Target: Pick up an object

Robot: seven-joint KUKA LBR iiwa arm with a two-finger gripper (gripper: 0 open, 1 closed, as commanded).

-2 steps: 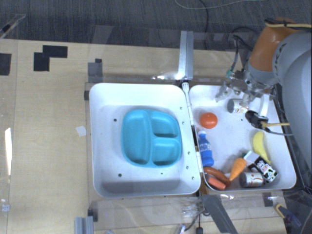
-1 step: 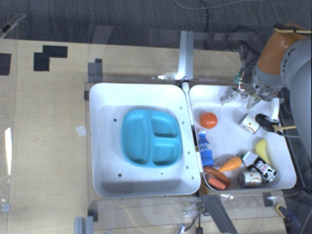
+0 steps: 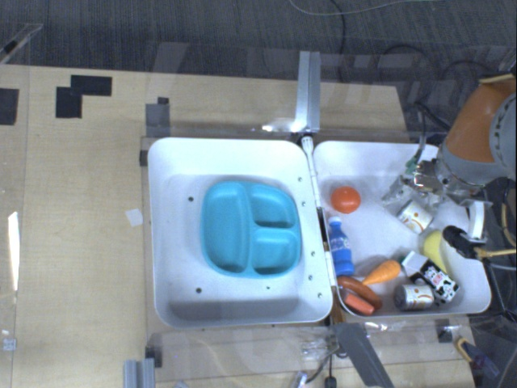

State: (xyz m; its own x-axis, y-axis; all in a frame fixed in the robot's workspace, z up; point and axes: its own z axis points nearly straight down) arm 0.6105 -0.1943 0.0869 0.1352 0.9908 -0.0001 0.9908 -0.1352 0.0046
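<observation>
Front edge of the right-hand shallow white bin [image 3: 478, 301], nearest the lens: a small metal can lying on its side [image 3: 414, 297], a black-and-white patterned box [image 3: 437, 281] touching it, a red-brown sausage-shaped piece [image 3: 358, 293], an orange carrot-shaped toy [image 3: 382, 272] tilted just above that. A blue plastic bottle with a white cap [image 3: 340, 250] lies along the divider. Farther back, an orange-red ball [image 3: 346, 200] sits apart from the rest, with bare floor all round it.

Left-hand white bin [image 3: 174, 176] holds a blue three-compartment plastic tray [image 3: 249, 226]; nothing else in it that I can make out.

My hand [image 3: 420, 186] is low over the right bin's back half, reaching in under the grey arm with its orange band [image 3: 477, 128]. Just below it lies a small white cup or can with a gold end [image 3: 415, 216], and near that a yellow rounded fruit toy [image 3: 435, 246].

Step, as I judge it: the approach, grasp not yet made. Nothing visibly between my fingers. The white cup looks the likeliest target (closest beneath me). Next move calls for settling straight down over it without nudging the yellow piece.

Hard to read: whether my hand is spread or pressed together I cannot tell, since it is a clutter of metal and wiring at this slant. The dark item beside the yellow toy is also unclear.
</observation>
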